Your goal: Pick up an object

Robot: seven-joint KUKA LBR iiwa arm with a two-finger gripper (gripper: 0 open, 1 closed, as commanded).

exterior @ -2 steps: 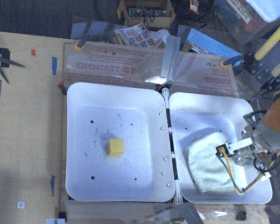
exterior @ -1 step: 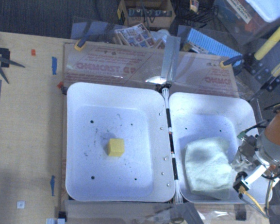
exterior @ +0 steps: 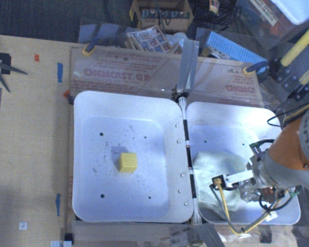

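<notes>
A small yellow block [exterior: 128, 162] lies near the middle of the left bin [exterior: 91, 114]. A pale, crumpled cloth-like thing [exterior: 214, 162] lies in the front half of the right bin [exterior: 224, 121]. The grey arm with its orange band [exterior: 289, 152] comes in from the right and reaches down into the right bin's front right part. My gripper [exterior: 243, 191] is low over the right edge of the pale cloth, far from the yellow block. The wrist and cables hide its tips.
A yellow cable [exterior: 223, 206] loops from the wrist over the right bin's front rim. A metal divider [exterior: 187, 150] separates the bins. A clear sheet with red lettering [exterior: 121, 71] stands behind them. Scissors [exterior: 0, 69] lie far left on the bench.
</notes>
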